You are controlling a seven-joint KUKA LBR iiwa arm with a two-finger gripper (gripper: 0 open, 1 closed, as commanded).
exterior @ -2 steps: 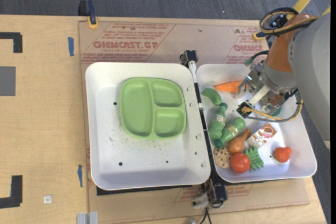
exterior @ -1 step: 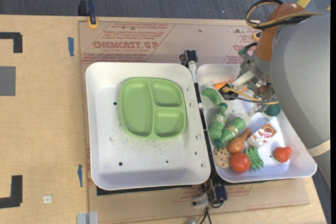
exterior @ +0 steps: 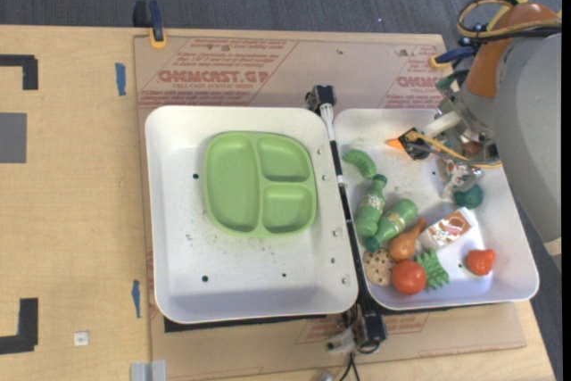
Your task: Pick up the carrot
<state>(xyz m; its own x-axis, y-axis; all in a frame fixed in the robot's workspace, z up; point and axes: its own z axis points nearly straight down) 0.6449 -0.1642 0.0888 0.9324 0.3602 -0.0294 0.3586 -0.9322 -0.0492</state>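
An orange pointed tip of the carrot (exterior: 393,141) lies on the floor of the right bin (exterior: 513,281), near its back wall. The rest of the carrot is hidden behind parts of the wrist just to its right. My gripper (exterior: 459,177) hangs low over the back right part of this bin, to the right of the carrot tip. A dark teal toy (exterior: 467,195) sits directly under the gripper. Nothing can be made out held in the gripper.
The right bin also holds a green pepper (exterior: 359,162), two green bottles (exterior: 370,202), a drumstick (exterior: 406,239), a cookie (exterior: 376,265), a tomato (exterior: 409,277), a carton (exterior: 446,229) and a small red fruit (exterior: 480,260). The left bin (exterior: 169,263) holds a green divided plate (exterior: 260,183).
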